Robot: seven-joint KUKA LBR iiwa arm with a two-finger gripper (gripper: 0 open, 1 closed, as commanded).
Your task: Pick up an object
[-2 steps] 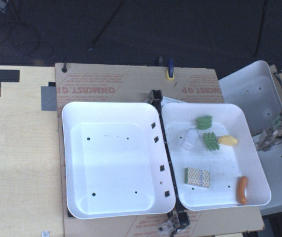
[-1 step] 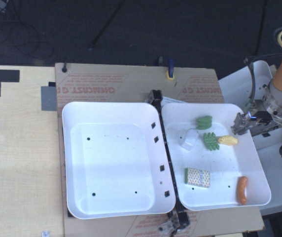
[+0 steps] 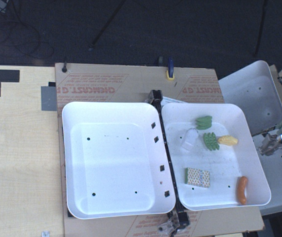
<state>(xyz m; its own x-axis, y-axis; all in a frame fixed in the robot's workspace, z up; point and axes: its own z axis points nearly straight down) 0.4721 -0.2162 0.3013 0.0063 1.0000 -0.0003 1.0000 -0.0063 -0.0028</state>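
near right bin's (image 3: 249, 127) front corner — small orange sausage (image 3: 242, 189), glossy

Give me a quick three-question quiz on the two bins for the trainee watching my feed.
1. True or false: every loose item lies in the right bin.
2. Which item lies nearest that bin's front right corner?
A. the patterned packet
B. the orange sausage-shaped toy
C. the green ridged toy
3. Fill in: the yellow piece touches a green leafy piece on its ____ side in the picture.

Key: 1 true; 2 B; 3 left.
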